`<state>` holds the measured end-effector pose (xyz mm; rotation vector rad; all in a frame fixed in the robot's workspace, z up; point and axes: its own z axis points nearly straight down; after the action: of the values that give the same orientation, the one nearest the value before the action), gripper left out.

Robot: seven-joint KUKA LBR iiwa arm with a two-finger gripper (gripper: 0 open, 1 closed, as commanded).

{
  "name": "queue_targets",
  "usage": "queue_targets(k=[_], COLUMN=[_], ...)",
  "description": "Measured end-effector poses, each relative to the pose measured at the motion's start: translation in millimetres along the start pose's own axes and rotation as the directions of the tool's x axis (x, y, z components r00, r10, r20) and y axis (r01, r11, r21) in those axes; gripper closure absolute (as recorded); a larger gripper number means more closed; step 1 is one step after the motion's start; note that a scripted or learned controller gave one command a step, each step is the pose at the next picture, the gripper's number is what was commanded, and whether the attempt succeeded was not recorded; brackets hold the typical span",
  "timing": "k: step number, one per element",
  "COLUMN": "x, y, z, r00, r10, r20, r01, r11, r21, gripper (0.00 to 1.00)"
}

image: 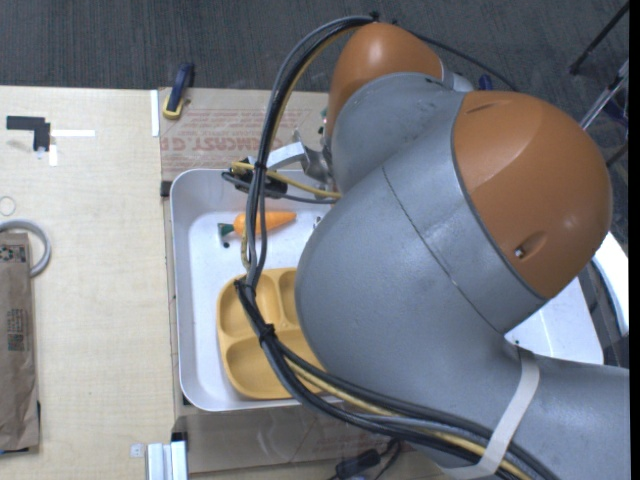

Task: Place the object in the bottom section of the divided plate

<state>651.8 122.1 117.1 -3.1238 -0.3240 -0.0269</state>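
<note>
Carrot (262,222) on white bin (196,268) floor beside yellow divided plate (245,353) (gripper's state impossible to tell behind arm (450,268)).

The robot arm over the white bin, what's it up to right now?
The grey and orange arm reaches in over the white bin and covers most of it. A carrot lies on the bin floor, apart from the yellow divided plate beside it. The part of the plate in sight holds nothing. The carrot is not on the plate, so the placing is not yet done.
</note>
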Motion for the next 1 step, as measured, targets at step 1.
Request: queue_targets(k=[1], x=[-23.4], y=[17.0], z=[8.4], r00=[1.000], r10=[0.000], r20=[-0.009], r01=[0.000], r11=[1.000], r21=[-0.001], gripper=[0.00])
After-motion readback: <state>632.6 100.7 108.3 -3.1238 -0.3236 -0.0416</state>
